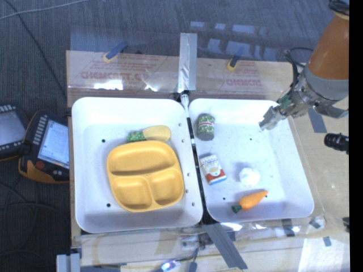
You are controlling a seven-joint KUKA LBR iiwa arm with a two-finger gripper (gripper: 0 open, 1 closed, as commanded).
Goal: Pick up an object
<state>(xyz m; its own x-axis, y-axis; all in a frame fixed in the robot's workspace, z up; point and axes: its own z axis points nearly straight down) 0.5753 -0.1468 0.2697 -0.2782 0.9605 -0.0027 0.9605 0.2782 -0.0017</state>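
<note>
Orange toy carrot point(250, 200), green leafy end, lying in right bin point(295, 169)

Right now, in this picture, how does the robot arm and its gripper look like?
The arm has a broad orange band above a grey wrist section. A dark cable loops beside the wrist. The gripper is small, pale grey and tapered, with a small greenish part where it joins the wrist.
</note>
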